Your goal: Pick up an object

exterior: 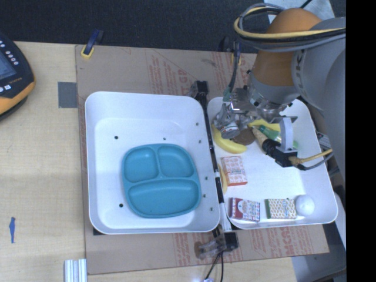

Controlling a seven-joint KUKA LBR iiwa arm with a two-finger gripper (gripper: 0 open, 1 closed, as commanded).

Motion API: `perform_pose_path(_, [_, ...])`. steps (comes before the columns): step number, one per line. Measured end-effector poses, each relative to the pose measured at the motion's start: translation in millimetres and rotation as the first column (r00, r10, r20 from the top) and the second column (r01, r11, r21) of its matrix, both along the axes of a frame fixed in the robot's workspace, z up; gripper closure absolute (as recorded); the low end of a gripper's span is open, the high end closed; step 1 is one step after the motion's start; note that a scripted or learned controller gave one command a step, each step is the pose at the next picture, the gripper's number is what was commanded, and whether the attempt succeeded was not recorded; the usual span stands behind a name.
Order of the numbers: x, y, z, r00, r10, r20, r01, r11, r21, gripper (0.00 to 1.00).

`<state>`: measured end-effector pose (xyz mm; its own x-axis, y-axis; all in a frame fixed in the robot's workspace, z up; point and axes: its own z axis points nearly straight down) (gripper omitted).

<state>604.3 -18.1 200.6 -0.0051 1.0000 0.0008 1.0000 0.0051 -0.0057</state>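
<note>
Two shallow white bins sit side by side on the bench as the grey-and-orange arm (279,51) reaches in from the right, its gripper (231,122) low over the far corner of the right bin (276,178). Directly beneath it lies a yellow banana (228,144), curved along the bin's left wall, with a brown object (245,137) and a green item (271,133) crowded just beside it. Whether the gripper is open or closed cannot be told from this angle, and nothing can be seen held in it. Nearer the camera, well apart from the gripper, a red-and-white carton (234,170) lies alone, while a second carton (244,209), a green-and-white carton (279,208) and a white ball (304,204) line the near edge. The left bin (97,157) holds a teal divided plate (161,181). The banana appears the likeliest target, and the pick looks to be at the approach or closing stage. A clean grasp would call for closing across the fruit's narrow width near its middle, not along its curve, keeping clear of the wall and the brown neighbour. A straight, slow lift should follow, since a smooth, curved skin may slip or pivot.
</note>
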Motion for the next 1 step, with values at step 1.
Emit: perform_pose_path(1, [-21.8, 17.6, -9.9, 1.0, 0.003, -0.002, -0.003, 1.0, -0.001, 1.0])
